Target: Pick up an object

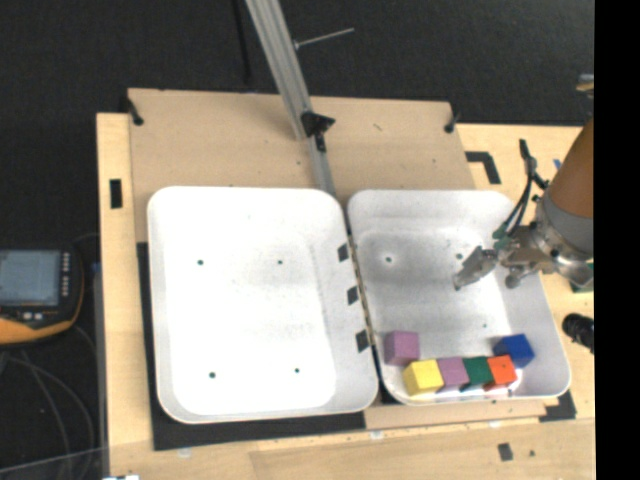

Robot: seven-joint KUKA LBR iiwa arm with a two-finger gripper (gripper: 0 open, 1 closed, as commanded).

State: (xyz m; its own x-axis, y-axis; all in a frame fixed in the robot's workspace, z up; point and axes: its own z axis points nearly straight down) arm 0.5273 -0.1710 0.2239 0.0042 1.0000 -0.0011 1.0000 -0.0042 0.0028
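Camera view: fingers [494,269] spread, holding nothing, above right bin [430,228]; blocks [455,368] along near edge.

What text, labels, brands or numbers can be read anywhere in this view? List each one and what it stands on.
No readable text in this view.
Handheld device at the left edge: its screen is too blurred to read.
Coloured blocks in the right bin: plain faces, no markings.
Left bin: only small dark dots, no lettering.

On the desk [410,128] two bins sit side by side, the right bin [430,218] touching the left bin [250,298]. Inside the right bin, a cluster of blocks [460,368] lies along its front wall, and the hand [492,268] hangs above its middle, behind the blocks.
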